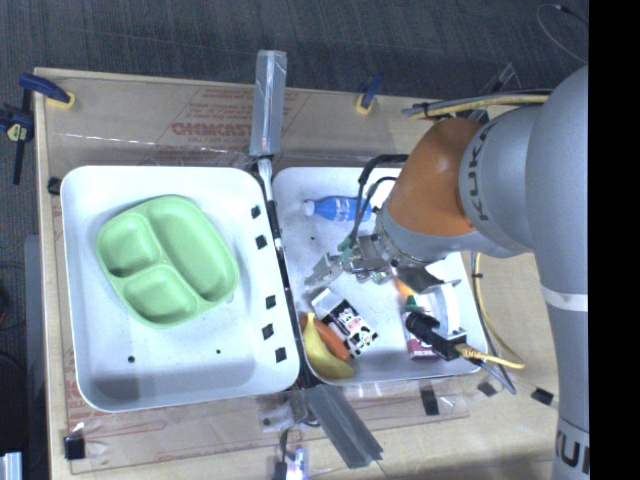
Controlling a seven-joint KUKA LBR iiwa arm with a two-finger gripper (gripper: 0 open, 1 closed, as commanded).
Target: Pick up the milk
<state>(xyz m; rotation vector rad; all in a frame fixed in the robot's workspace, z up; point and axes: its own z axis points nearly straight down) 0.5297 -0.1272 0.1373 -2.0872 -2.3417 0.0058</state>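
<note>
Over right bin (pixel 300 193) | gripper (pixel 335 263) fingers spread, holding nothing | milk (pixel 348 325) lies just nearer, beside banana (pixel 325 353) | descent, grasp and lift all remain

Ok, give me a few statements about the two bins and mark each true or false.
1. The green divided plate lies in the left bin. True.
2. The water bottle lies in the left bin. False: it lies in the right bin, near its far edge.
3. The hand hovers over the right bin. True.
4. The milk carton sits on the green plate. False: it lies in the right bin beside the banana.
</note>
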